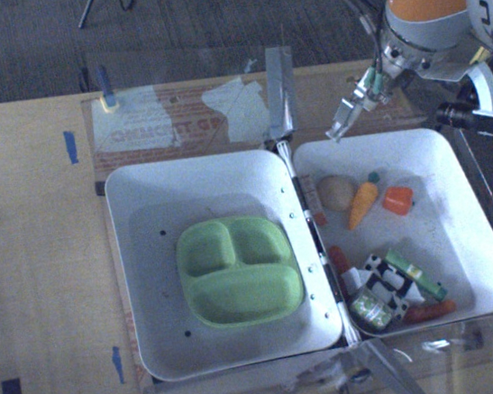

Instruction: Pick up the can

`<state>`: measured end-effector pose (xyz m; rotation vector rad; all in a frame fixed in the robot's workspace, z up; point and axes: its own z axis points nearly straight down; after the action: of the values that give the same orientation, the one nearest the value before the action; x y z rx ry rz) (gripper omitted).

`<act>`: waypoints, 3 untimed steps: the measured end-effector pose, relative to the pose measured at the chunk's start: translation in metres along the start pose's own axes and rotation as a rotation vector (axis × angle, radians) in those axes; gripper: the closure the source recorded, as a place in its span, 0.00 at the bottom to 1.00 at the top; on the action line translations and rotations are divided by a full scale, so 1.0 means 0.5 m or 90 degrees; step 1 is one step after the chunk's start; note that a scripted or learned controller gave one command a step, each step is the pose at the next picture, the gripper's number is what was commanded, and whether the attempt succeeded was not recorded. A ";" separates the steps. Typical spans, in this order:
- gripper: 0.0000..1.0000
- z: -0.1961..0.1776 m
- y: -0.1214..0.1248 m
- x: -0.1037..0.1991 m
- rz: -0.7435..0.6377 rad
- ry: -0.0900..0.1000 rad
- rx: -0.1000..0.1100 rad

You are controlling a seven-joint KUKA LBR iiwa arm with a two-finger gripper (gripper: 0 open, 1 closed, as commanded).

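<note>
Dark carpet runs along the top of my feed, and below it the wooden desk (38, 266) carries two shallow white bins side by side. I find the can (371, 308) in the right bin (466, 206), lying tipped at the near left corner close to the divider, its green label and shiny end showing. A black-and-white patterned object (387, 277) lies against it, a green stick-like item (416, 275) lies just beside that, and a red piece (429, 310) rests along the near wall. Farther back in the same bin I see a toy carrot (362, 204), a tan rounded item (336, 192) touching its left side, and a small orange-red piece (398, 199) just to the right. My left bin (139, 207) holds a green divided plate (238, 270). My tool (355, 112) hangs above the desk just beyond the right bin's far rim, well apart from the can, with nothing between its fingers; I cannot tell how wide they stand.
</note>
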<state>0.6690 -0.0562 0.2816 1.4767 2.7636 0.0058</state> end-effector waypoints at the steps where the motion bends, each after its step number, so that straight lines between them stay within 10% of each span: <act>1: 0.00 0.192 -0.127 0.036 0.025 0.003 0.004; 2: 0.00 0.295 -0.283 0.013 0.101 0.003 0.004; 3: 0.00 0.288 -0.329 -0.037 -0.130 0.002 0.002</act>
<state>0.5439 -0.1630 0.1364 1.1894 2.9033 0.0024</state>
